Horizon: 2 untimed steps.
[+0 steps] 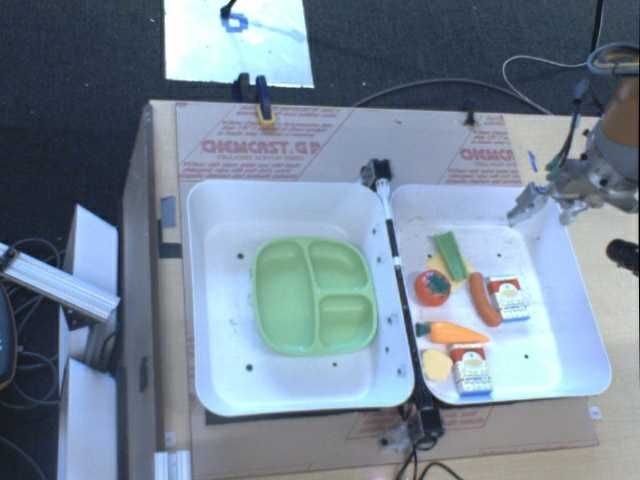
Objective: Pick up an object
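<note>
The right bin point(580, 308) holds several toy foods: a green and yellow corn cob point(450, 256), a red tomato point(432, 287), a brown sausage point(484, 299), a carrot point(456, 332), a yellow slice point(436, 365) and two small cartons point(511, 299) point(471, 371). My gripper point(547, 208) hangs over the bin's far right corner, above and to the right of the food. Its two fingers are spread open with nothing between them.
A green divided plate point(313, 296) lies in the left bin point(215, 268). A black divider rod point(393, 258) runs between the bins. Cables trail across the floor behind the bench, and a clamp point(263, 98) sits at its far edge.
</note>
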{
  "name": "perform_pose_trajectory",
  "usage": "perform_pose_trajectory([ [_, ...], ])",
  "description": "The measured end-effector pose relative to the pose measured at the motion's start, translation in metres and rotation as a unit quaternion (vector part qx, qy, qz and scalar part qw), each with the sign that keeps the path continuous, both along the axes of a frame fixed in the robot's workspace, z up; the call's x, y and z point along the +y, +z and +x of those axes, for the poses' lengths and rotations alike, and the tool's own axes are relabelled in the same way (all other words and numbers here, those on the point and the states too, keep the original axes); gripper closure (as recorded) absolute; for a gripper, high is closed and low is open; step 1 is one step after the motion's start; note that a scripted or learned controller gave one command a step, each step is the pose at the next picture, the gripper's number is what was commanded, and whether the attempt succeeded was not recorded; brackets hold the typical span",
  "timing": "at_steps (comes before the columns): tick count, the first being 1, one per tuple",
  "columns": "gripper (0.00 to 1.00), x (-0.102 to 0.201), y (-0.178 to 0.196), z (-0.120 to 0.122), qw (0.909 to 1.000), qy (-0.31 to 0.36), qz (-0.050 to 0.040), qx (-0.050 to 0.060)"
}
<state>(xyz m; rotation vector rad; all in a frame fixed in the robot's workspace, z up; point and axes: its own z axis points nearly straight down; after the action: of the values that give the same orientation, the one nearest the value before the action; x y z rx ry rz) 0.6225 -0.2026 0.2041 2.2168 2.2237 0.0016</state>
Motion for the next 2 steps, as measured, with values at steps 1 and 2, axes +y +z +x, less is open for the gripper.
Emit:
perform_pose_trajectory([
  [1, 0.00, 0.027, -0.121, 0.046, 1.0000, 0.001, 0.0003, 0.001],
  [2, 0.00, 0.087, -0.119, 0.047, 1.0000, 0.001, 0.0006, 0.000],
])
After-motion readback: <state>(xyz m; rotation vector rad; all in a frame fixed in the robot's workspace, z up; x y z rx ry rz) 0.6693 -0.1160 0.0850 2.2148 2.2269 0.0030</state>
